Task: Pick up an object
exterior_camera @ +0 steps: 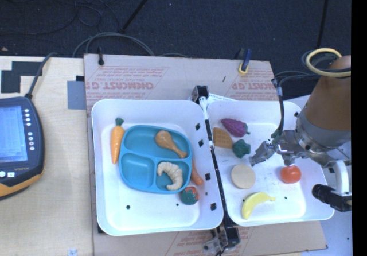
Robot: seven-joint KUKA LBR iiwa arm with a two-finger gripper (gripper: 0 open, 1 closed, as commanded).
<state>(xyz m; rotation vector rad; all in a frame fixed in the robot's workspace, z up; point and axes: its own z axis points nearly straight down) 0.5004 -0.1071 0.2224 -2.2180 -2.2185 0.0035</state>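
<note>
Camera view, claw (265, 154) spread open over right bin (312, 209), nothing between its fingers, tomato (291, 174) just beside.

We see the bench (57, 134), a pale wooden surface, with a sheet of printed cardboard (172, 80) lying flat upon it. We take the cardboard as our landmark. On it rest two shallow white bins side by side, touching along their inner edges: the left bin (106, 192) and the right bin (298, 206). Left of the cardboard, directly on the bare wood, lies a handheld control pendant (17, 140) with a lit screen. A grey patch (75, 94) sits on the wood just beside the cardboard's left edge. A blue-and-yellow clamp (245, 61) grips the cardboard's far edge.
</note>
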